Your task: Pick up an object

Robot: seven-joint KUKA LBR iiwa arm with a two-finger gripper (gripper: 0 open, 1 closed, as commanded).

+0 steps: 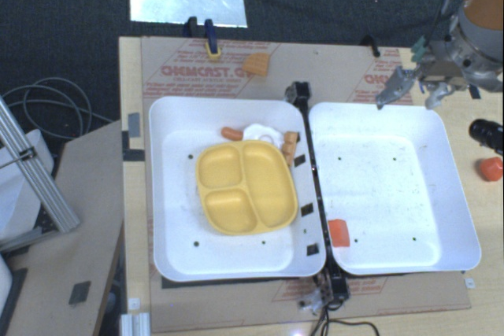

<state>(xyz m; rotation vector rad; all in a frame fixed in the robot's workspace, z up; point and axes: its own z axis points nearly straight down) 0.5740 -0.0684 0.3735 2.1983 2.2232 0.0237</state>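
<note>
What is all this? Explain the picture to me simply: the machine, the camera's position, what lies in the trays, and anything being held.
One camera sits above a bench and looks down at a slant. The grey machine with an orange band entering at the upper right is a robot arm; its end effector, a two-finger claw, hangs over the far edge of the right bin, with its fingers apart and nothing between them.

Two shallow white bins lie side by side. The left bin holds a yellow divided plate, a small orange sausage-shaped piece, a white object partly behind the plate and a tan piece near the divider. The right bin holds an orange block in its near left corner.
</note>
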